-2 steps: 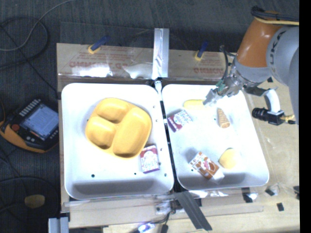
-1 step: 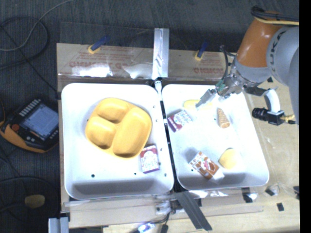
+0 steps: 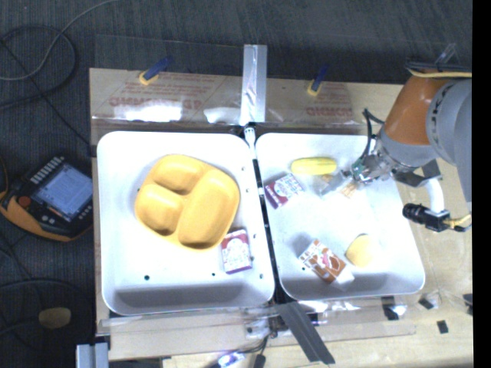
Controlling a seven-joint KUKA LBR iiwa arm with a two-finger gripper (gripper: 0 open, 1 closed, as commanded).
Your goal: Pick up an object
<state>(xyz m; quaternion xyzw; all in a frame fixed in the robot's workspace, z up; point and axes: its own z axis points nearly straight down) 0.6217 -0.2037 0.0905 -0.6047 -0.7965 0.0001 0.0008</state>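
From my remote station I judge the main risk to be crowding. The pincer [image 3: 354, 172] sits low in the right white plastic bin [image 3: 410, 240], near its upper right part, just beside a small crumpled clear-and-orange wrapper [image 3: 343, 184] and close to the elongated yellow banana-like object [image 3: 313, 165]. A descent here may nudge the wrapper aside or close on thin film that slips out, and the bin's wall lies close by, so a sideways correction could scrape it.

I cannot tell whether the pincer is parted or clenched; its tip is small and blurred against the wrapper, and I see nothing clearly held.

Other candidates lie apart: a red-and-white printed packet [image 3: 282, 189] by the divider, a red-and-white carton [image 3: 325, 261] and a pale yellow lemon-like lump [image 3: 360, 249] towards the near side. The left white plastic bin [image 3: 123, 282] carries a large yellow moulded foam shape [image 3: 186, 200] and a small pink-printed packet [image 3: 236, 251].
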